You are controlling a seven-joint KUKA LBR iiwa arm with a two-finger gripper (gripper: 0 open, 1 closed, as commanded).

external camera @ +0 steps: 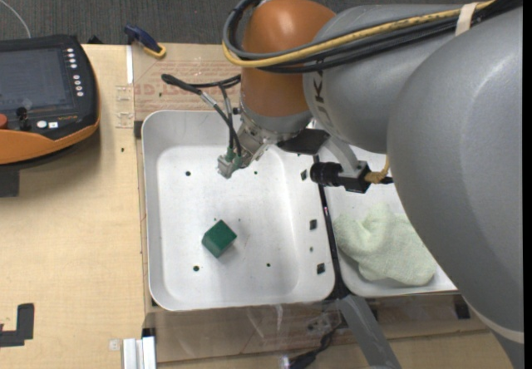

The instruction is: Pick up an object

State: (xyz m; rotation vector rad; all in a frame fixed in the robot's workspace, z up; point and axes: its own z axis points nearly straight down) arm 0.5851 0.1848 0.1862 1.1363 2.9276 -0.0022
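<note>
Seen from above, the arm [399, 85] is reaching in from three o'clock and hanging its gripper [231, 161] over the upper middle of the left bin [158, 193], clear of the floor. Nothing is sitting between the fingers, and whether they are spread wide or pinched narrow cannot be told, the tip being small and partly hidden under the orange band [278, 60].

A green cube [219, 238] is lying loose on the bin floor at about six o'clock from the gripper, near but apart, turned at an angle to the bin walls. A pale cloth [384, 249] is bunched in the right bin [432, 284], at roughly four o'clock. A pendant [41, 101] is resting on the bench [66, 276] at nine o'clock.

The pick is likely not yet begun. Doing it well probably means travelling toward six o'clock until centred over the cube, turning the wrist so the fingers are meeting two flat faces, not the corners, then descending straight before closing.
</note>
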